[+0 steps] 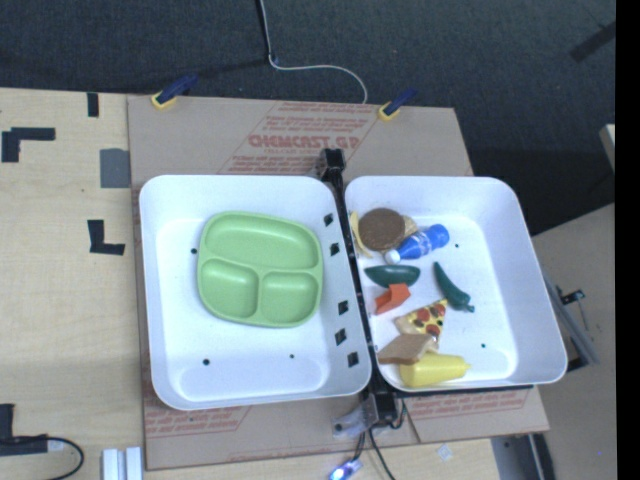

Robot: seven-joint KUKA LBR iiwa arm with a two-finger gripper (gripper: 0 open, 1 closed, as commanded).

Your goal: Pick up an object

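The left bin (170, 368) holds a green divided tray (260, 269). The right bin (520, 268) holds toy food along its left side: cookie (380, 228), blue bottle (420, 242), pepper (452, 288), pizza (424, 319), banana (432, 370).

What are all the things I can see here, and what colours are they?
bins: 2, white, side by side on the bench
plate: 1, green, three sections, in the left bin
cookie: 1, brown, right bin, top
bottle: 1, blue and white, beside the cookie
peppers: 2, dark green, right bin, middle
wedge: 1, orange, under one pepper
pizza slice: 1, yellow and red, right bin
banana: 1, yellow, right bin, bottom
clips: 2, blue and yellow, on the cardboard's top edge
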